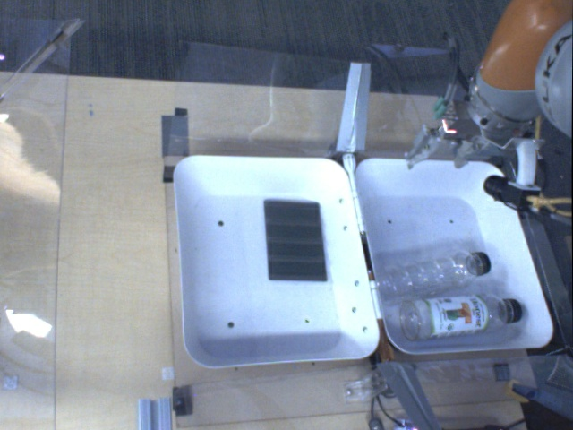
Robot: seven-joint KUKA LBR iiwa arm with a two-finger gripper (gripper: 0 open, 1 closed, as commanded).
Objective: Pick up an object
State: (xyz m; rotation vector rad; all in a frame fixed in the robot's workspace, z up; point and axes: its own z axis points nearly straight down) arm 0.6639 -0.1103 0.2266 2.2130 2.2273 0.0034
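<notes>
Pincer (440, 148) hung over the right bin's (421, 195) far rim, fingers spread apart, gripping nothing. Two clear bottles lay near that bin's near wall: an unlabelled bottle (430, 272) and a labelled bottle (457, 316).

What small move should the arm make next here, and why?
Probably move the gripper toward the near side of the right bin and lower it. It sits over the bin's far edge with nothing between its fingers, while both pickable things, a clear bottle and a labelled bottle, lie on their sides along the near side.
</notes>
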